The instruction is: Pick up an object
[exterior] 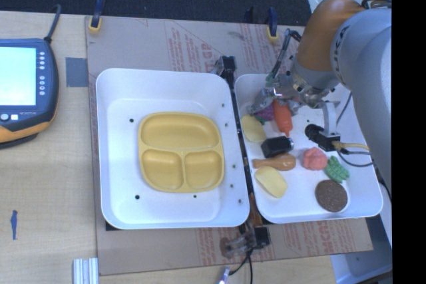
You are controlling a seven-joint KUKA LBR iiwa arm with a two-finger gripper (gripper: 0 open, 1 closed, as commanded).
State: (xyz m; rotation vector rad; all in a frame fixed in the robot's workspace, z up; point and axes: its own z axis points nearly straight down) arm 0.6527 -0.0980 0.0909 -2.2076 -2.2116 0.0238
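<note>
Far left, at 9 o'clock of the bench: a teach pendant [20, 90] with pale screen, resting on the wood surface, well apart from the bins. Left bin [110, 143]: white, shallow, holding one yellow divided plate [181, 151] with three compartments, one wide at 12 o'clock and two smaller at 6 o'clock; all lying flat near the bin's centre. Right bin [363, 206]: white, edge to edge with the left one, holding a cluster of toy food. Along its 9 o'clock side: a pale yellow piece [253, 129], and below it, toward 7 o'clock, a second yellow wedge [271, 181]. Between them: a black block [277, 145] just above a brown drumstick [275, 163], the two touching or nearly so. At 12 o'clock of the cluster: an orange carrot [284, 118], upright on the slant, beside a purple item [265, 113] partly hidden. Toward 3 o'clock: a pink lump [315, 158], a green leafy piece [337, 171] just beside it, and at 5 o'clock a brown round disc [331, 195]. Gripper [283, 95] positioned over the bin's 12 o'clock end, directly above the carrot and purple item; finger spread cannot be told from this angle, nor whether anything is pinched. Arm [353, 36] entering from 3 o'clock.
</note>
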